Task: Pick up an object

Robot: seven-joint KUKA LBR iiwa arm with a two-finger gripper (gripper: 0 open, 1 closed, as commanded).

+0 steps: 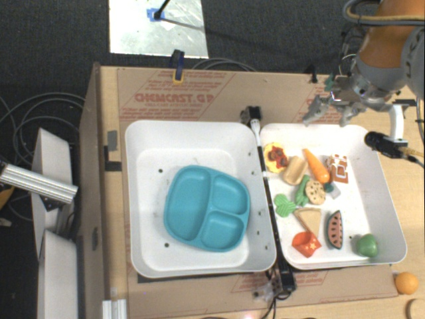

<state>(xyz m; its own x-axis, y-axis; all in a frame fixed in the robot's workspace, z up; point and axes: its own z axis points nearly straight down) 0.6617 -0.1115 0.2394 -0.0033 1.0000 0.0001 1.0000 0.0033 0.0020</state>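
A single camera sits fixed above the brown cardboard-covered bench (199, 95), looking down at a slant from its near side toward the far dark floor. It stands well back, taking in both shallow white plastic bins: the left bin (149, 145) and the right bin (378, 198). The grey and orange arm (388, 38) enters at far right.

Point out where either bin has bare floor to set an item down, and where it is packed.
Left bin: bare floor rings the blue tray, widest along the far wall and left side. Right bin: toys fill the middle, from pizza slice to green ball; the far strip below the tool and the right edge beside the watermelon slice are free.
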